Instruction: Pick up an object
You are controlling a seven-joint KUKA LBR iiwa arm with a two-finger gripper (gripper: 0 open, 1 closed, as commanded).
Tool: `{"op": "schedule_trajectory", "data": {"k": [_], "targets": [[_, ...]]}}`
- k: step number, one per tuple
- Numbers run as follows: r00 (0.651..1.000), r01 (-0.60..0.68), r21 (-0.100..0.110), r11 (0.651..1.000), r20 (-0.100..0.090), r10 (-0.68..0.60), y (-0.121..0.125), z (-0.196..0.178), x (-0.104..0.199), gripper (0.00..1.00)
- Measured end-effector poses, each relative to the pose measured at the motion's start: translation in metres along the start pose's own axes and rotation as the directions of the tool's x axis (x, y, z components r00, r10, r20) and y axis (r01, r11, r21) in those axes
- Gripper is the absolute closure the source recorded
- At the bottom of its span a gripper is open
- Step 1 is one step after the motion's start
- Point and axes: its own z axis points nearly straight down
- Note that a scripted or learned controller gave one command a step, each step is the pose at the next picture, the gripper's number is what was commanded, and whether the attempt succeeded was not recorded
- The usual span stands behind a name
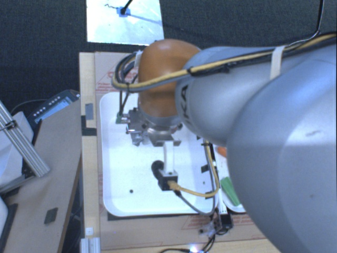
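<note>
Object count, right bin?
2: a green item near the front, an orange item behind it, both beside the arm. The arm covers most of the right bin; more may be hidden.

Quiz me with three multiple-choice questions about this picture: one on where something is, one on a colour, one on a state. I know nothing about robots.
1. Where does the tool hang?
A. Above the bin on the view's left
B. Above the dark floor
C. Above the shiny sheet at the top

2. What colour is the band above the wrist?
A. Blue
B. Orange
C. Green

3. How does the green object show?
A. Whole, out in the open
B. Stacked on top of the tool
C. Partly hidden by the arm

Answers:
1 A: the tool sits over that bin's white floor.
2 B: the band is orange, next to the grey arm.
3 C: only a strip of the green object peeks out at the arm's edge.
</note>
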Motion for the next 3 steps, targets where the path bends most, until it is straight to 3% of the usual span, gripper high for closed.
{"op": "schedule_trajectory", "data": {"k": [1,2,3], "targets": [[1.000,0.000,0.013,1.000,0.003,0.000,-0.055,0.027,0.000,1.00],[1.000,-0.007,-0.006,1.000,0.001,0.007,-0.034,-0.075,-0.082,1.00],[1.000,0.010,0.005,1.000,-0.001,-0.010,-0.016,-0.047,-0.004,1.00]]}}
